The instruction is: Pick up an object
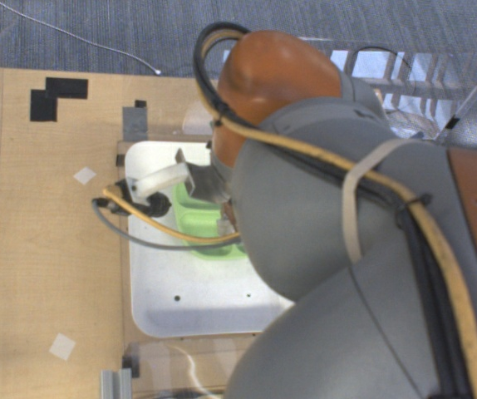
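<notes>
Right now I am leaning in from the right, and my own grey arm (338, 248) is covering most of the frame, with the orange band (276, 73) sitting high above the wrist. Down at the end of it my tool (195, 188) is hanging over the far part of a white bin (189, 306), and I cannot tell from this angle whether it is wide, narrow or gripping anything; the wrist hardware is blocking that.

Just below the tool I am seeing a green object (204, 227) lying in the bin. It is looking bright lime green, flat and tray-like, with a raised rim and rounded corners, and a paler green along its near edge. Its right part is running under my arm, so I cannot give its full outline. Whether the tool is touching it, I cannot tell.

A white cylindrical fitting (157, 181) is sticking out to the left beside the tool, with a dark round piece (157, 205) just under it. A yellow cable (168, 229) and a grey cable (118, 219) are looping out over the bin's left rim and back across the green object. The bin is sitting on the wooden bench (47, 248), which is carrying black marker shapes (56, 96) near its far edge.
</notes>
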Controlling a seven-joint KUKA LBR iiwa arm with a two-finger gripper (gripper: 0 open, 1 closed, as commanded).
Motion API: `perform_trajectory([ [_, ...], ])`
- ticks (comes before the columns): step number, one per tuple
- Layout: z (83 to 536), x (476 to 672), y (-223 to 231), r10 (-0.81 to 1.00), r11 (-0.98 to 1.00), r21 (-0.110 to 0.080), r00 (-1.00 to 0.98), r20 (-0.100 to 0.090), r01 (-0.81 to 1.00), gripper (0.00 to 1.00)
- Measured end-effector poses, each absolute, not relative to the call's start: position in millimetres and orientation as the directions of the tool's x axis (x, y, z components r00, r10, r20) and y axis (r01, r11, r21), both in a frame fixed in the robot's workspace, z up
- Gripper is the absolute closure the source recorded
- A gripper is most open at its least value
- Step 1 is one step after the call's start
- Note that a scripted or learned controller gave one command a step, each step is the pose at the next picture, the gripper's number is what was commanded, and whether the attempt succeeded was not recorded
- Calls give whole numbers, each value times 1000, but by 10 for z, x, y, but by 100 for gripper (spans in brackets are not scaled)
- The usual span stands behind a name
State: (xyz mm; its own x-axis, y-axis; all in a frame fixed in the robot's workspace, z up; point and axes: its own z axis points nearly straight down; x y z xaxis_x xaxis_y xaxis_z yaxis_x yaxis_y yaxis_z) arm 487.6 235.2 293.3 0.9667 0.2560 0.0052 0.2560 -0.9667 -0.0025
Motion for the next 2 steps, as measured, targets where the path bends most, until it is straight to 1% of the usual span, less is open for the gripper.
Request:
perform_trajectory([
  [1,2030,4858,2339,566,-825,0,825,-5,566,100],
  [2,1853,4867,2295,248,-969,-1,969,0,248,100],
])
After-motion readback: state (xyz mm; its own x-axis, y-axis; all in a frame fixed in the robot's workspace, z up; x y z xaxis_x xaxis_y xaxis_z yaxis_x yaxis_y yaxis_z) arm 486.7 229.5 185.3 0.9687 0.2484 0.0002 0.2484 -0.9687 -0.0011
